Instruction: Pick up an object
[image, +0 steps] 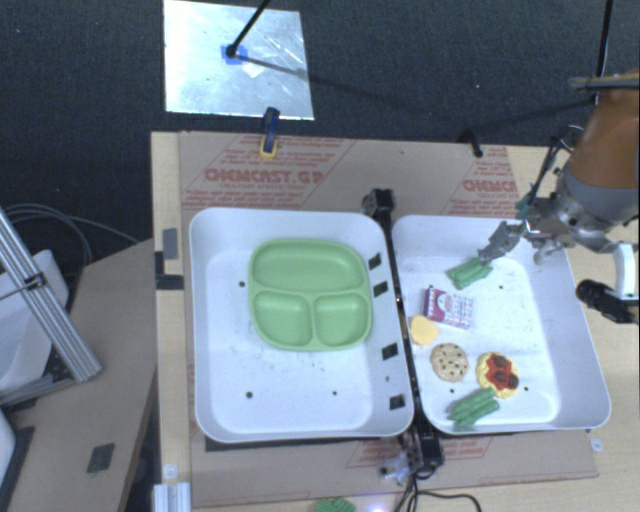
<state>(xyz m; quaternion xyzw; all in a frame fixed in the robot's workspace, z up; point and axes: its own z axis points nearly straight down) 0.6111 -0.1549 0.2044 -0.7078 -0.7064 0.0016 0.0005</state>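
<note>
The gripper (497, 247) of the KUKA arm (600, 170) reaches over the right bin (570, 330) near its far edge, its tip right at the upper end of a green toy vegetable (467, 272). Whether the fingers are spread or closed cannot be told at this size, nor whether the green piece sits between them. Nearer the bin's middle lie a pink carton (449, 306), a yellow piece (425, 330), a cookie (449, 361) and a red-and-yellow item (498, 372); a second green piece (471, 407) rests by the near edge. The left bin (215, 380) holds a green divided plate (309, 295). A clean pick likely means straddling the vegetable across its narrow width and closing squarely before lifting.
</note>
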